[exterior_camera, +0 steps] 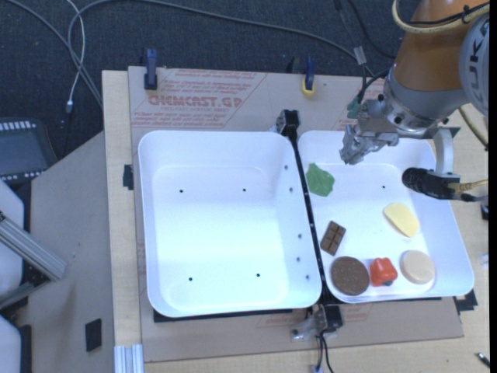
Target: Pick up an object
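- While the arm (435,45) reaches in from the upper right of the frame, its gripper (356,152) hangs over the upper left part of the right bin (458,247), near the bin's far rim.
- Fingers point down and look close together with nothing seen between them (blur at the tips; whether they are fully pressed together I cannot tell).
- Green leaf-shaped piece (319,180) lies just below and left of the gripper, beside the divide between the bins; apart from the fingers.
- Brown chocolate bar (332,238) sits lower, tilted, near the same divide.
- Along the lower edge of the right bin: dark round cookie (350,275), red pepper (382,271) touching it, pale round disc (417,267).
- Yellow wedge (401,219) lies above the disc, at centre right.
- Left bin (155,208) fills the frame's middle left.
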Tool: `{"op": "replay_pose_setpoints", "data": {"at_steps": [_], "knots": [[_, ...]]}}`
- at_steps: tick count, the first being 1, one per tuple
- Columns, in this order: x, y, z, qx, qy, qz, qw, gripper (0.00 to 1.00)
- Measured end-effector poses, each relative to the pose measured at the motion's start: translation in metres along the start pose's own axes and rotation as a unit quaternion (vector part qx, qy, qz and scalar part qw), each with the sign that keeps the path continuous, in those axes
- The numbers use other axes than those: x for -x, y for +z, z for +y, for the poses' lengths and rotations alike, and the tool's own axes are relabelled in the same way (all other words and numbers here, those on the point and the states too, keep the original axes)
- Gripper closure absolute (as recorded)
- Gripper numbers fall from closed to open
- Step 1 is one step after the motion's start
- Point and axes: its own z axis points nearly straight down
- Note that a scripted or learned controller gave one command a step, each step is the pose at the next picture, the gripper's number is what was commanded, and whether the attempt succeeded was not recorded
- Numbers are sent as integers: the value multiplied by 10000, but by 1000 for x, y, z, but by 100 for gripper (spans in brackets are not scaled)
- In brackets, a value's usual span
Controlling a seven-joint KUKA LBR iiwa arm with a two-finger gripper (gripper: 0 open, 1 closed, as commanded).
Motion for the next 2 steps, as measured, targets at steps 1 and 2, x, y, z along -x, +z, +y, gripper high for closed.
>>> {"op": "replay_pose_setpoints", "data": {"at_steps": [1,2], "knots": [[-47,-2,-16,0,-6,2,10000,100],[-91,-1,-38,-2,-3,1,10000,100]]}}
